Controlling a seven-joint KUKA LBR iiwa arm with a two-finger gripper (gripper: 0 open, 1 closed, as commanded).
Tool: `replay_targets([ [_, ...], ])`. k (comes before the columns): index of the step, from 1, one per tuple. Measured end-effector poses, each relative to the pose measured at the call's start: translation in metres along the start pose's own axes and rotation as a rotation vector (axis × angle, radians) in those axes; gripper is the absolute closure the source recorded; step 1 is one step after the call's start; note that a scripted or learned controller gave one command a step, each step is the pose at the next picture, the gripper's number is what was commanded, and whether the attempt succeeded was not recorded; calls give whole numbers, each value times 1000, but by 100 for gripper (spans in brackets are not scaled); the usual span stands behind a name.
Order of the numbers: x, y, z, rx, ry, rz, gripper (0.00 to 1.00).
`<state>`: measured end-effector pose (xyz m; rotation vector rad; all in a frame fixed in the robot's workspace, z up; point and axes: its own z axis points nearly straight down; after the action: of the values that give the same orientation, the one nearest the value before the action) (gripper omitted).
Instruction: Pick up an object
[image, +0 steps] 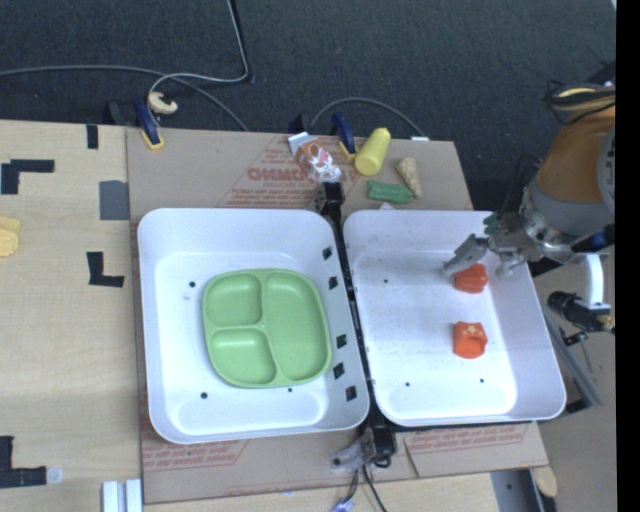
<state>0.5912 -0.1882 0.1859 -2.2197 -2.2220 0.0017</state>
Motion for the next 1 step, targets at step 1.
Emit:
replay_targets([
  [1, -36, -57, 94, 0, 0, 1, 0],
])
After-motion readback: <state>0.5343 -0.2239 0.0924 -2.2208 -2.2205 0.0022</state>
